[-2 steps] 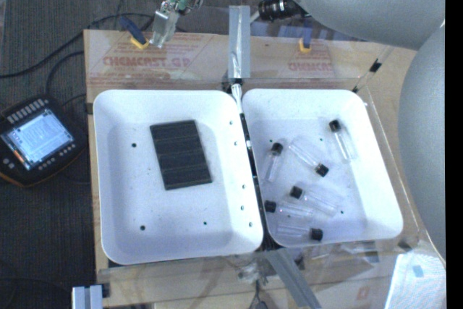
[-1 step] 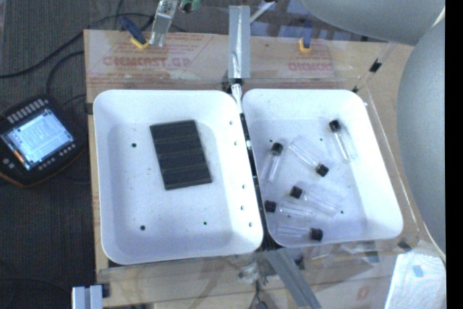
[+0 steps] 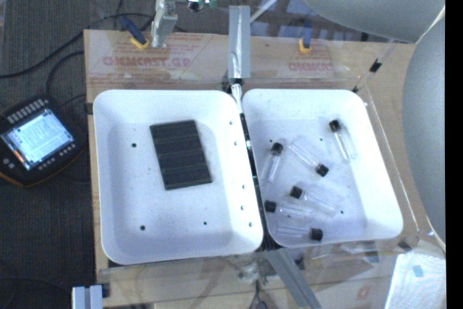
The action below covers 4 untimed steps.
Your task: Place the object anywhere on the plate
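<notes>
A: While the two-finger gripper (image 3: 165,17) is hanging high over the far edge of the bench, beyond the bins, where is the object lying?

B: The candidates are lying in the right-hand shallow white bin (image 3: 382,193): several clear plastic tubes with black caps (image 3: 307,158), scattered flat at odd angles. Some are touching or nearly touching near the front; one is lying apart towards the far corner. None of them is sitting on the dark grey ribbed rectangular plate (image 3: 181,154).

A: And the plate itself?

B: It is lying flat in the middle of the left-hand shallow white bin (image 3: 108,228), slightly skewed, with bare floor all round it. I am judging that it is placed centrally so that a drop from above is landing on it even if the aim is a little off.

A: Is the gripper carrying anything?

B: Nothing is showing in it, and whether it is released or clenched I cannot tell from this angle.

A: So why is it parked up there?

B: Probably to be leaving both bins unobstructed. The pick is not yet begun; the isolated tube is looking like the easiest choice, since its neighbours are not crowding it.
</notes>
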Each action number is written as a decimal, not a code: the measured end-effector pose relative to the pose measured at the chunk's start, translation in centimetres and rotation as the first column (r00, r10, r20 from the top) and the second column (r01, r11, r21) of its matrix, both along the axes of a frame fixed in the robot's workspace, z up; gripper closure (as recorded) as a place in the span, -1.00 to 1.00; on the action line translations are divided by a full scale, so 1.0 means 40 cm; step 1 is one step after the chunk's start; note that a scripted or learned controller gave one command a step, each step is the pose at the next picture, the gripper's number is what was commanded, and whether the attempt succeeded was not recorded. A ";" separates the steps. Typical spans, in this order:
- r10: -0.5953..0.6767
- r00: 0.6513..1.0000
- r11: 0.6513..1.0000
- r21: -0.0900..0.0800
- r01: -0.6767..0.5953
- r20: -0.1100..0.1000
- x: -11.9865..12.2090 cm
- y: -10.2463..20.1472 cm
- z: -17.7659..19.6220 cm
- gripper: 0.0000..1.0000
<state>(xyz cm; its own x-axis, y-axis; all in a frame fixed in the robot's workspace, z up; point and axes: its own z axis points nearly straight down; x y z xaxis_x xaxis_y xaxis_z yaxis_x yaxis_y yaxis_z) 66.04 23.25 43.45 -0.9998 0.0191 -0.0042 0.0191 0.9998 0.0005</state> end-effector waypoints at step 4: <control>0.738 0.675 0.675 0.012 -0.738 0.015 -0.077 0.013 -0.294 1.00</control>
